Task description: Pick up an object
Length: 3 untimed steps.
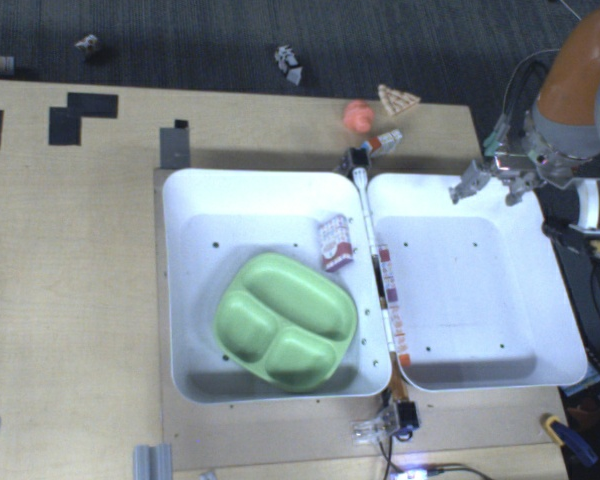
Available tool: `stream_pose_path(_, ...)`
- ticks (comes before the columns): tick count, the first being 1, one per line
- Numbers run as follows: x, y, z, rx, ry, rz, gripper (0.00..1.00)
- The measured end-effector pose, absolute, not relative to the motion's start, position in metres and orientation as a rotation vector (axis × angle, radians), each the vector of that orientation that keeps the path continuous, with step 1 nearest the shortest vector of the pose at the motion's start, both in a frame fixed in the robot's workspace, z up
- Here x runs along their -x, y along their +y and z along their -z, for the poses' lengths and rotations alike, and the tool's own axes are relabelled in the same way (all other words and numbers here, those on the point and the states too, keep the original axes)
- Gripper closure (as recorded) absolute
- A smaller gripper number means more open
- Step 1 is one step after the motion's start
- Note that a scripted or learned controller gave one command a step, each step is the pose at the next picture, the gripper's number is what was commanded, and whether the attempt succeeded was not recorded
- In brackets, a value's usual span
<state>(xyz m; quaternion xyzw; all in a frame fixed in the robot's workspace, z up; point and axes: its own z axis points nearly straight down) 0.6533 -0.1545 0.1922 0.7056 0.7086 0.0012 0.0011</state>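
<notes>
Pale wooden worktop carries two shallow white bins. Nearest us, in the left white bin, lies the green three-part plastic plate, tilted, with a small red-and-white packet just beyond it, near the divider. We judge the packet the easier grasp: descend straight, straddle its narrow width. Farther off, the claw hovers above the right white bin's far rim, spread wide, holding nothing.
</notes>
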Motion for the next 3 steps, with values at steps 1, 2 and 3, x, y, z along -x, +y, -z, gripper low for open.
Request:
stream_pose_path(1,-0.65,-0.102,-0.086,-2.213,2.224,-0.007,0.0)
stream_pose_path(2,-0.67,-0.142,-0.235,-2.213,2.218,-0.008,0.0)
stream_pose_path(3,-0.67,-0.111,-0.086,-2.212,2.225,-0.007,0.0)
